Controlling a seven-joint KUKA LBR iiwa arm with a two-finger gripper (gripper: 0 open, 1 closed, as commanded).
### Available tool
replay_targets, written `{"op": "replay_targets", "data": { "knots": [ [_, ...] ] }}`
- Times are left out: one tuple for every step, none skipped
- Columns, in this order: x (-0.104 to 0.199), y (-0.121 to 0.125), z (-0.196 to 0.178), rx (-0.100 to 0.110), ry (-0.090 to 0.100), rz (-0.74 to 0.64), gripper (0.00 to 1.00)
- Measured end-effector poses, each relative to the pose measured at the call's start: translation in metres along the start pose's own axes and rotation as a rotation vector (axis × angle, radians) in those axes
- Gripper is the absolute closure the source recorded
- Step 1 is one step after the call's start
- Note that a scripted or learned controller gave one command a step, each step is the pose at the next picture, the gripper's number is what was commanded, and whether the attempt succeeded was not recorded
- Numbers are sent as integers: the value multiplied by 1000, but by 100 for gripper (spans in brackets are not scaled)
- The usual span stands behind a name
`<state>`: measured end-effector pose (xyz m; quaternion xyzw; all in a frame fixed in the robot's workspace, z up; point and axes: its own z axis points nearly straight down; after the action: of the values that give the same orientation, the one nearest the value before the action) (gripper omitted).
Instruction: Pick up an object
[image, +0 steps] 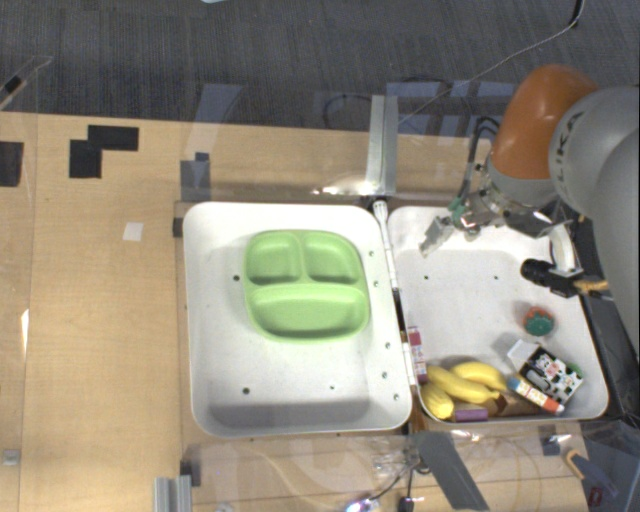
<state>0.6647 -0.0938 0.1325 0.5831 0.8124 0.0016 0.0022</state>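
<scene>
Yellow bananas (462, 385) lie at the near edge of the right bin (455, 300), beside a small printed box (548, 376). Farther back we note a teal ball (540, 322). The left bin (215, 300) holds a green divided plate (304, 282). Farthest, the hand (440, 235) hovers over the right bin's back corner, carrying nothing; whether spread or closed we cannot tell.

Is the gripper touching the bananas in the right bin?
Apart. The camera view shows the gripper at the far end of the right bin, with bare white floor between it and the bananas at the near end.
</scene>
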Motion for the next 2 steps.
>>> {"op": "replay_targets", "data": {
  "knots": [
    [-3,6,-123,-3,-2,106,0],
    [-5,-31,-64,2,0,498,0]
  ]
}}
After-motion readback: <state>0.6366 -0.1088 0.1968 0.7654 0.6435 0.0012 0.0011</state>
